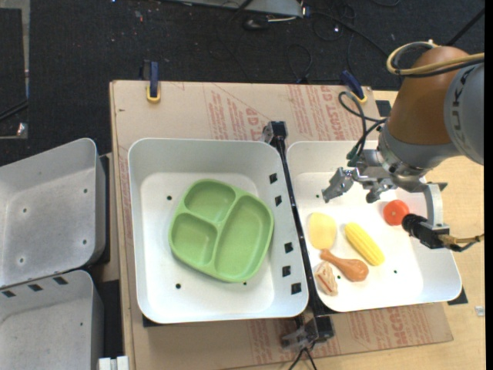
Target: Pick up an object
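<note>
We saw the claw hanging open and empty over the right bin, with the corn cob lying below it toward the bin's near edge, its long axis slanting down toward the right.

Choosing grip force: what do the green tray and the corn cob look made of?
Green tray: looks like moulded plastic, matte with a soft sheen, uniform colour, rounded compartments. Corn cob: probably toy plastic, smooth, slightly glossy yellow; could be rubbery, hard to tell.
</note>
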